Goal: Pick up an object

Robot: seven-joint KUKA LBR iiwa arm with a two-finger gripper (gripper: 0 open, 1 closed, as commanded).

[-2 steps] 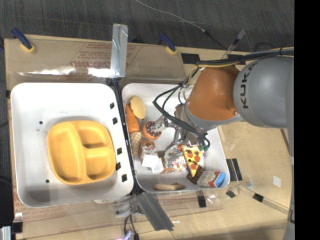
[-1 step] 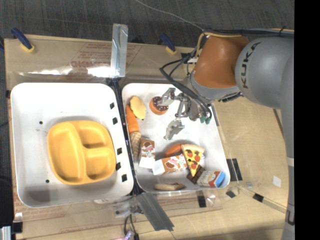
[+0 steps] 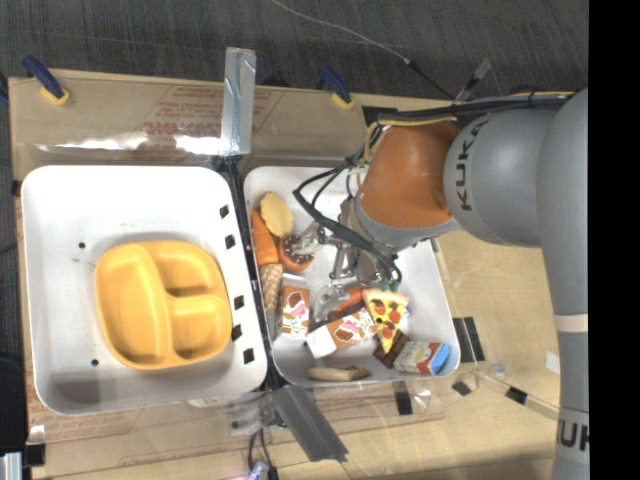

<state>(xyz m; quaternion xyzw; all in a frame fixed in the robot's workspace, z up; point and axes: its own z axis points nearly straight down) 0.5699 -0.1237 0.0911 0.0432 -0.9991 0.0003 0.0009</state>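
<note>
My gripper (image 3: pixel 345 271) reaches down into the middle of the right bin (image 3: pixel 447 298), under the orange wrist band (image 3: pixel 405 178). Cables and the wrist hide much of it. Several toy foods lie around it: a chocolate donut (image 3: pixel 297 253) just to its left, a pizza slice (image 3: pixel 387 311) to its lower right, and a white carton (image 3: pixel 333 335) below it. I see nothing clearly held.
A yellow lemon-like piece (image 3: pixel 276 213), an orange carrot (image 3: pixel 262 240), a cone (image 3: pixel 272 283), a snack packet (image 3: pixel 293 313), a tan stick (image 3: pixel 337 373) and a small box (image 3: pixel 422 356) also lie in the right bin. In the left bin (image 3: pixel 60 208) sits a yellow divided tray (image 3: pixel 160 303).
</note>
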